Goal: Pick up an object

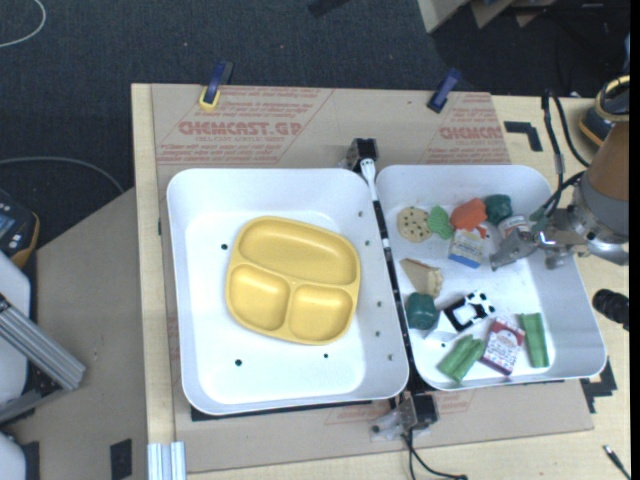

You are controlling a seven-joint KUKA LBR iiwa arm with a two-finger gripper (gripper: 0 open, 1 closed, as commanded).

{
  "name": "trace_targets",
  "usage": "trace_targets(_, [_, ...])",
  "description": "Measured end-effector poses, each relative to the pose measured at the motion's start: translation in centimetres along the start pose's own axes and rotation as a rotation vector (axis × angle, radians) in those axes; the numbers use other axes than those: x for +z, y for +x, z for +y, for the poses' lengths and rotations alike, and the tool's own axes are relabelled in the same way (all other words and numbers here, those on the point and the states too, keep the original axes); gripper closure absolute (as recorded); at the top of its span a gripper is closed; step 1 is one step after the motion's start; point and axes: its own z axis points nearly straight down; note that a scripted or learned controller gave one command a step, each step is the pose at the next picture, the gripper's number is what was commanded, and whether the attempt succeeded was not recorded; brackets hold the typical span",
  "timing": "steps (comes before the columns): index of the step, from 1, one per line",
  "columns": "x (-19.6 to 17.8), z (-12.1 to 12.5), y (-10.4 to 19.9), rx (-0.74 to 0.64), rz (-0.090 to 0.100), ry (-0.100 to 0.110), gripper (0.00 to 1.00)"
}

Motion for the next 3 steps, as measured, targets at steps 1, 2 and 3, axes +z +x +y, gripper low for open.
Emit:
trace_targets(1, [4.5, 0.6, 0.2, -0.001, 0.0, -0.002, 0.0])
trace_targets(2, [7.9, 0.6, 0.3, -0.001, -0.001, -0.002, 0.0])
trace_targets(3, [6.7, 0.7, 0.2, 0.0, -0.002, -0.006, 1.0])
